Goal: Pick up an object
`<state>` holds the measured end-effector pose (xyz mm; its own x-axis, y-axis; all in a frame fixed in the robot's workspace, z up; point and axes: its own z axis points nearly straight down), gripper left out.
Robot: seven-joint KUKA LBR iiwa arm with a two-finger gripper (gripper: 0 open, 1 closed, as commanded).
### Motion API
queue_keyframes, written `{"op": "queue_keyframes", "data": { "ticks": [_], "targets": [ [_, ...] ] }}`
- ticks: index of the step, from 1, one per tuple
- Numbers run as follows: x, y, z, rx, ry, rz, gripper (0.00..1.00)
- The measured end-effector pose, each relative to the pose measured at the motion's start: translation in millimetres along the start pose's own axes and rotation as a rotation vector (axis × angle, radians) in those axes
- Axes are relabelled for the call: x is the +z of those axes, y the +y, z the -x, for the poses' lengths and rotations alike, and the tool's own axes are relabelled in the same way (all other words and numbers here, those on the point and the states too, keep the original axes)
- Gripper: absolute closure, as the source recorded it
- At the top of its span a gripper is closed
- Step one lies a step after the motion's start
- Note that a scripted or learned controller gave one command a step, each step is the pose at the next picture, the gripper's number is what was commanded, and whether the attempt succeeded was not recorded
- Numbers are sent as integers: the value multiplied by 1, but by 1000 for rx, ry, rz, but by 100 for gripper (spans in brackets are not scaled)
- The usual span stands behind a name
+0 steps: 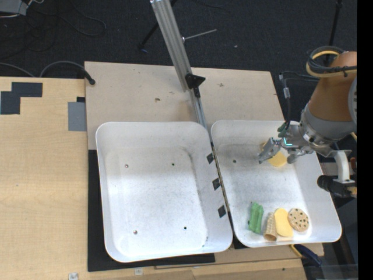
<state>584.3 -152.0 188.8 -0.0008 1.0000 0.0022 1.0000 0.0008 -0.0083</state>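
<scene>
My gripper [278, 151] hangs over the upper right part of the right bin [250, 139]. A small yellow object [279, 160] sits between its two grey fingers, and the fingers are shut on it. The object's top is hidden by the gripper body. I cannot tell whether it still touches the bin floor. The grey arm with its orange band [332, 89] comes in from the right edge.
At the right bin's front lie a green piece [255, 217], a tan cone [271, 227], a yellow piece [283, 221] and a round chocolate-chip cookie [298, 219]. The left bin [116, 139] stands alongside. A slanted metal rail [175, 45] rises behind the bins.
</scene>
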Motion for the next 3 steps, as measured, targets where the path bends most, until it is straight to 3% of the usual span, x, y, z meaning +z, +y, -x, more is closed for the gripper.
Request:
{"op": "queue_keyframes", "data": {
  "ticks": [1, 2, 3],
  "targets": [
    [-3, 1, 0, 1, -1, 5, 0],
    [58, 8, -3, 0, 0, 0, 0],
    [97, 9, -3, 2, -2, 8, 0]
  ]
}}
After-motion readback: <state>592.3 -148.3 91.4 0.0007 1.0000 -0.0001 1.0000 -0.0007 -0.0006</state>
